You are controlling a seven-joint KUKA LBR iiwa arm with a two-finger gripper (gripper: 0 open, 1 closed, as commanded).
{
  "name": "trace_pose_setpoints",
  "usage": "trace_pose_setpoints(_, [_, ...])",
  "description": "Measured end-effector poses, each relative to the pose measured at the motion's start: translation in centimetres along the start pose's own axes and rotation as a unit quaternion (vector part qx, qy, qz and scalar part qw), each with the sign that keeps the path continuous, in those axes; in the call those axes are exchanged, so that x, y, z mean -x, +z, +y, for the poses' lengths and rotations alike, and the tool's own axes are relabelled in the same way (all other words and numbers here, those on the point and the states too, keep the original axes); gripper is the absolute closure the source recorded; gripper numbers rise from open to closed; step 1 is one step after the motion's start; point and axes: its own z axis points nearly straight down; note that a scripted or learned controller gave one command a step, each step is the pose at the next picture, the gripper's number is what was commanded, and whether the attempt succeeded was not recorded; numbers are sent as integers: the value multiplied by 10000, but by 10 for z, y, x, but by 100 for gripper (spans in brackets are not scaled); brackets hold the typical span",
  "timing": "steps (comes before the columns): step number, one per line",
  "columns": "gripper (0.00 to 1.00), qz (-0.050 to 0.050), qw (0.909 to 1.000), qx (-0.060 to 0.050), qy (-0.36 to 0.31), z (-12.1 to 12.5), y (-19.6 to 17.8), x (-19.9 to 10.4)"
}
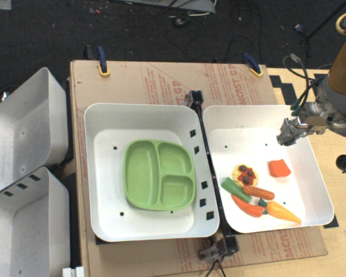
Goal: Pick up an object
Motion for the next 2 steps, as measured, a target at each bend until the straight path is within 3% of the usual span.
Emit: trace_pose_setpoints(2, [100, 18, 10000, -39, -25, -13, 21, -107])
